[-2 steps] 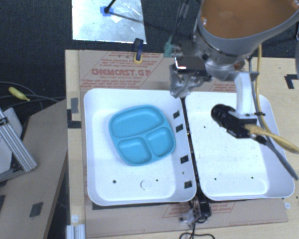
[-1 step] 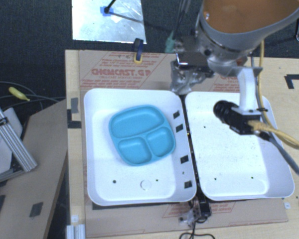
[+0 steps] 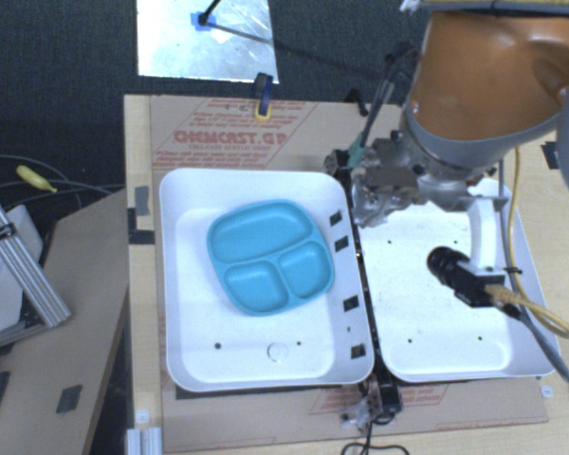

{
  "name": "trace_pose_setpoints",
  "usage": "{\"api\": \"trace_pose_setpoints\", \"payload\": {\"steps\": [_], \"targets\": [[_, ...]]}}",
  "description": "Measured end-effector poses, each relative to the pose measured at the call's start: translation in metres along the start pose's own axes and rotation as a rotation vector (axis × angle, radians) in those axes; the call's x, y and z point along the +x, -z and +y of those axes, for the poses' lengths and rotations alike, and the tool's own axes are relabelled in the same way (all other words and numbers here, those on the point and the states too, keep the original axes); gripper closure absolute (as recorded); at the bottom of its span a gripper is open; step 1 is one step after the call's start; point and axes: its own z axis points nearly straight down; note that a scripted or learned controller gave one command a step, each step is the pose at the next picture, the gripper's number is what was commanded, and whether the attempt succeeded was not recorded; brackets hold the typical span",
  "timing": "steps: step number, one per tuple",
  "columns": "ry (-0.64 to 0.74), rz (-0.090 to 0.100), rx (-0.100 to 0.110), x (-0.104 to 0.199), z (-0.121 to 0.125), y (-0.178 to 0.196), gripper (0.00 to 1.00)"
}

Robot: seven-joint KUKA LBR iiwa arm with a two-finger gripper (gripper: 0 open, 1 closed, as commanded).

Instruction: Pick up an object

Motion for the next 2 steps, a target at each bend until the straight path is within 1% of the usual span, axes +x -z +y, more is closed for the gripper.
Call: {"api": "trace_pose_setpoints", "payload": {"steps": [1,2], "targets": [[0.005,0.005,-0.018,-0.014,-0.011,0.076,1.00],[0.014,0.006,-0.010,0.047,-0.012,0.066,1.00]]}}
